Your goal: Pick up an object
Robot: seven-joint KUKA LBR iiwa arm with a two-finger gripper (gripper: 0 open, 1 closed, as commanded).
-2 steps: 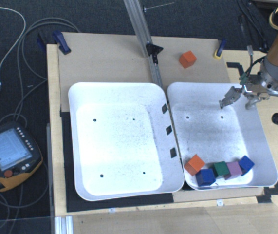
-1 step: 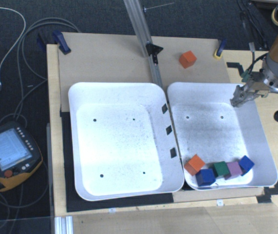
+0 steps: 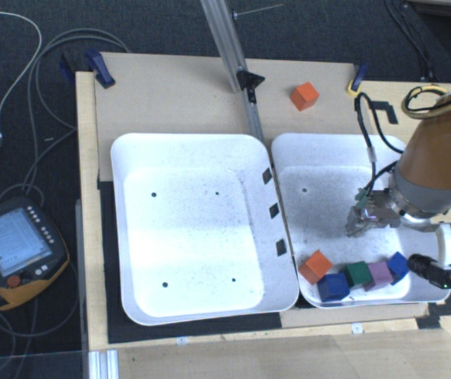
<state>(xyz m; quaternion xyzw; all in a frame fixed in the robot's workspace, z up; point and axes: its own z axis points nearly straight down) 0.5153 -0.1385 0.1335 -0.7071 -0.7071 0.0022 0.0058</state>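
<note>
Gripper (image 3: 361, 218) sits low in the right bin (image 3: 320, 160), at the middle right of the frame, hanging from the grey and orange arm (image 3: 438, 164) that enters from the right edge. Whether it is wide or narrow I cannot tell, and nothing is seen held in it. Just below it, along the bin's lower wall, a row of small blocks lies close together: an orange block (image 3: 314, 266) at the left, a dark blue block (image 3: 333, 287) beside and below it, then a green block (image 3: 358, 275), a purple block (image 3: 380, 273) and a blue block (image 3: 398, 265) toward the right. The gripper is near these but apart from them. The left bin (image 3: 130, 172) fills the centre left of the frame. Above both bins, on the bare counter (image 3: 170, 93), a second orange block (image 3: 305, 95) rests alone in the upper right. A handheld control pendant (image 3: 12, 247) lies on the dark floor at the lower left.
</note>
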